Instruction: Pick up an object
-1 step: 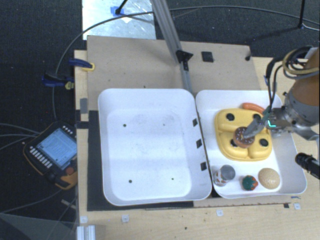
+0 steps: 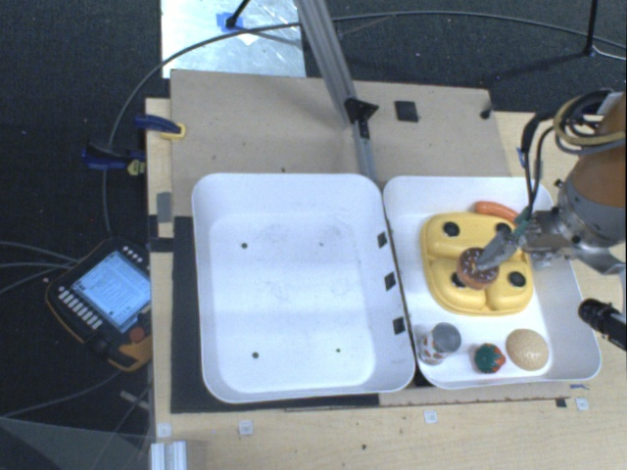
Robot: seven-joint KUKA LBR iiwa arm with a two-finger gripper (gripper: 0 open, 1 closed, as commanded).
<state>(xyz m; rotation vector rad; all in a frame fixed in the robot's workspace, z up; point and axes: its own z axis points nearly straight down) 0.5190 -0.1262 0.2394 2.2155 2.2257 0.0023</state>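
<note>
Gripper (image 2: 487,255) | over brown round piece (image 2: 474,265) on yellow tray (image 2: 446,253) | grip unclear

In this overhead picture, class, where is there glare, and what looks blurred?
Camera view: glare washes out the shiny sheet at the top and flattens the left white bin; the pincer over the yellow tray looks soft.

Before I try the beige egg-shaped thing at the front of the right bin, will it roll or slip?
The beige egg-shaped thing looks smooth and rounded, so it would probably roll if nudged and might squirt from the fingers unless gripped across its middle. It lies close to the right bin wall, which should limit rolling. Weight I cannot judge.
</note>
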